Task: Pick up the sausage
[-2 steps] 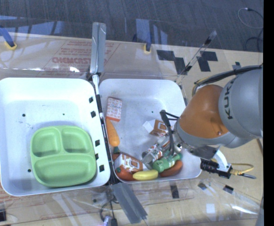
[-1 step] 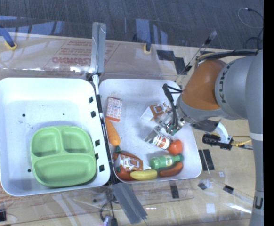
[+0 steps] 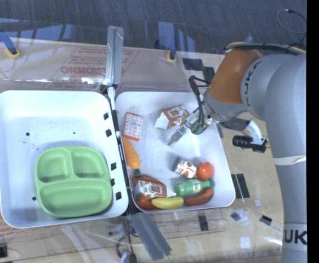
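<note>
Sausage [image 3: 199,197], lower right of the frame, against the right bin [image 3: 223,163] front wall beneath a green bottle [image 3: 191,188]. I judge it soft, light, slick; grasp mid-length. Gripper [image 3: 176,135], frame centre, fingers together, holding nothing.

A dark blue-grey carpeted floor [image 3: 148,4] lay beyond the far edge of the bench [image 3: 55,64]. The bench top was pale wood under a clear plastic sheet with red print, fixed by blue tape [image 3: 6,40] near that far edge. Even, soft light fell across the bench.
</note>
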Robot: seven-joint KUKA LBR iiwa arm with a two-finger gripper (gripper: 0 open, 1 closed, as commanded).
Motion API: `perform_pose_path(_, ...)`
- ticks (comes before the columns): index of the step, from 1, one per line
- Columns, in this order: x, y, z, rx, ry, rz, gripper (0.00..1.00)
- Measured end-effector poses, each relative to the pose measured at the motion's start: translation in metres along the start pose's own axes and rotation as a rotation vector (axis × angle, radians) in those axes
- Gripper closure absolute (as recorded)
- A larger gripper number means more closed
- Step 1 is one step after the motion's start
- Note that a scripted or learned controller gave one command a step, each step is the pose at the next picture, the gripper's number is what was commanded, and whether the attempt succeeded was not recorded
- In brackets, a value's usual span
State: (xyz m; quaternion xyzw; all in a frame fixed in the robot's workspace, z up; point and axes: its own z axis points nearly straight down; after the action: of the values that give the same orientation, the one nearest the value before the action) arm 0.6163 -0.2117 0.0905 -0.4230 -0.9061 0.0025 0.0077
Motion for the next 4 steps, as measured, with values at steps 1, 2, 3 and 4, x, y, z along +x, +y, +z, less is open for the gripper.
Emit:
perform_pose_path(1, 0.023, 0.046, 0.001, 0.033, 0.023, -0.331, 0.00)
perform_pose_path(2, 0.045, 0.043, 0.001, -0.001, -0.001, -0.057, 0.00)
perform_pose_path(3, 0.061, 0.056, -0.001, -0.005, -0.009, 0.229, 0.00)
perform_pose_path(4, 0.045, 0.078, 0.004, 0.025, 0.020, 0.581, 0.00)
